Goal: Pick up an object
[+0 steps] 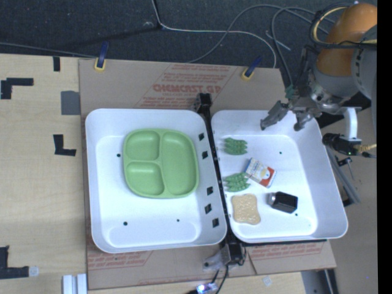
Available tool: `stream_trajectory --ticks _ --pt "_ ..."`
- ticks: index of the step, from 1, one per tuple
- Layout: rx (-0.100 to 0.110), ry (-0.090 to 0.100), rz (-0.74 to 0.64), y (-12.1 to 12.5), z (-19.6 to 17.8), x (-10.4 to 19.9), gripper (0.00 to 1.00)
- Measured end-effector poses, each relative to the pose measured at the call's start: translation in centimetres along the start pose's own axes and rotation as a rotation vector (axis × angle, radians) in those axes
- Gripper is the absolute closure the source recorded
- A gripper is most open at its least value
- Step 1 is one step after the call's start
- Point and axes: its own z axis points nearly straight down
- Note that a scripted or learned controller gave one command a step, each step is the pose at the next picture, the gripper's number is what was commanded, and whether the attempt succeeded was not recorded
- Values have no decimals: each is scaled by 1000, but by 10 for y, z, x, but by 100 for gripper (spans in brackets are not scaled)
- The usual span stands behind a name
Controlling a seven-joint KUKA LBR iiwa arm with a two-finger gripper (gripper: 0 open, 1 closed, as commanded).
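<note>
My gripper (284,122) hangs over the back edge of the right bin (324,182), fingers spread apart and open with nothing between them. Below it in that bin lie a green pea pod (234,145), a second green pea pod (236,181), a small white, red and blue packet (260,172), a tan slice of bread (245,209) and a black block (283,201). All of them sit well in front of the gripper, untouched.
The left bin (104,164) holds a green divided plate (161,163). A black clip row (211,164) joins the two bins. Cables run across the dark floor behind the bench, and cardboard lies under the bins.
</note>
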Motion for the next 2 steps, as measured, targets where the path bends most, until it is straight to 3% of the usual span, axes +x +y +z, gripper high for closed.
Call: stream_trajectory --ticks 1,2 --pt "-14 -2 -3 2 -10 1 0" --pt "-12 -3 -4 4 39 10 0"
